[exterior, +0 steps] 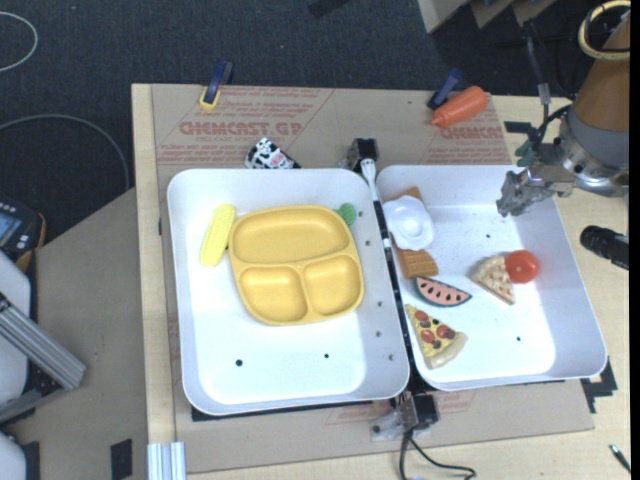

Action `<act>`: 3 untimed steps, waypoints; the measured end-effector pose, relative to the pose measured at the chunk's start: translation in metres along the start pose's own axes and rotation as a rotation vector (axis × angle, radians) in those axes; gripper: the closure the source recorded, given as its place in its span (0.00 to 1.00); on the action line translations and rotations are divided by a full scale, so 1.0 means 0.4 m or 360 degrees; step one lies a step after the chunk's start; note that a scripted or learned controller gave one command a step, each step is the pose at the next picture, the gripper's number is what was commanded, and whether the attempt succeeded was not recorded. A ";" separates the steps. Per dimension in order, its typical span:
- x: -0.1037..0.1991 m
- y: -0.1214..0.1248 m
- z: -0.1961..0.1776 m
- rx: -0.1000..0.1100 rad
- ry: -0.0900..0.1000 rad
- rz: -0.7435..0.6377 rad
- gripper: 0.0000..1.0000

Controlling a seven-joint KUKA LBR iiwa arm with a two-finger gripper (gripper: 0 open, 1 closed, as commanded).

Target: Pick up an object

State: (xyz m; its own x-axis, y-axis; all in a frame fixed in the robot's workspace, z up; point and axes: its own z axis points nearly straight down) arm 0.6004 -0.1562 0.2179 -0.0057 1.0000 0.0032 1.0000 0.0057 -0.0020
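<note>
A: Tomato [521, 264], a candidate pick, lies in the right bin [560, 353], touching the pizza wedge [494, 276]. The gripper [514, 196] hovers above and left of it; its finger state cannot be told.

B: Around the tomato?

A: Left of it lie watermelon slice [441, 291], toast [417, 263], egg [408, 222]; farther left, a yellow tray [297, 261] in the left bin [280, 378].

This is a robotics lab: a cardboard-covered bench [300, 118] carries two white bins [190, 298], with loose cables [20, 38] on dark carpet left of it.
</note>
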 end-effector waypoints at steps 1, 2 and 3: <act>0.116 0.046 0.006 -0.0007 -0.0005 0.0000 1.00; 0.259 0.062 0.017 -0.0002 -0.0001 -0.0001 1.00; 0.348 0.071 0.002 -0.0007 -0.0004 0.0002 1.00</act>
State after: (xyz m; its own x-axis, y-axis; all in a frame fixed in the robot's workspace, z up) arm 0.6278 -0.0168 0.2177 -0.0042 1.0000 0.0005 1.0000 0.0042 0.0026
